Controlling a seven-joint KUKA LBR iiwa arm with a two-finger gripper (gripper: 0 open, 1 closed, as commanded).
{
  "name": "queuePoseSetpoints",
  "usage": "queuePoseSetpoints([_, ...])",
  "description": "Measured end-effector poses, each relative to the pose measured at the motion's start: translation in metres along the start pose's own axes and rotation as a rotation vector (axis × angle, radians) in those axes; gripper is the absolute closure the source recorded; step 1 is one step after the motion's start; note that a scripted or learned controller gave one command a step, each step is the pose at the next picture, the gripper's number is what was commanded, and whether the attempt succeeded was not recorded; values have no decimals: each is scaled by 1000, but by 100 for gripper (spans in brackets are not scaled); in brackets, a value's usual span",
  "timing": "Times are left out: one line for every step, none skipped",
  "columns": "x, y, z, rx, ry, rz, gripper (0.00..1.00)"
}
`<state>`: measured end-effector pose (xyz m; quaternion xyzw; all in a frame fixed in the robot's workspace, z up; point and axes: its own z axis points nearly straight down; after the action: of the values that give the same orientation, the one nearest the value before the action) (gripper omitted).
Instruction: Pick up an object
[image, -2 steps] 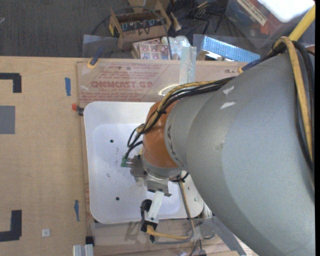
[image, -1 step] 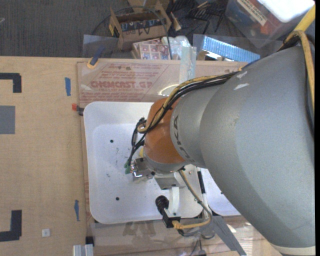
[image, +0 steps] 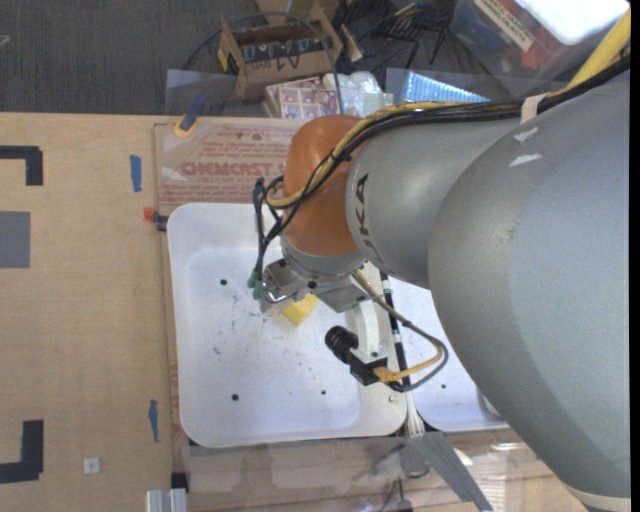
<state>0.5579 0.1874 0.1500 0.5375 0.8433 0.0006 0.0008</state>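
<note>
One gripper (image: 285, 298) hangs low over the left bin (image: 200, 300), its wrist hardware and the arm's orange band (image: 320, 190) covering most of what lies beneath it. Whether it is open or closed cannot be told from this angle, since the metal body of the tool hides the tip, and nothing can be seen clearly clamped in it.

Just under the tool, touching or nearly touching it, a small yellow object (image: 296, 312) peeks out. It sits in the upper middle of the left bin, nearer the far rim than the near rim and somewhat toward the bin's right side. A small green bit (image: 257, 288) shows at the tool's left edge; it may be part of the tool or a second item, and I cannot say which.

As a judgement, the task looks to be at the reach or grasp stage: the tool is down at the yellow object, but a secure hold is not shown, so closing on it and lifting it clear of the bin floor appear to remain.

Only a corner of the yellow object is exposed, a wedge pointing toward the bin's near left corner. Its long axis cannot be read with so much of it covered.

Around it the bin floor carries scattered dark specks (image: 235, 397).
</note>
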Motion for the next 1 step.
queuePoseSetpoints([22,-68,58,-14,-2,-264,100])
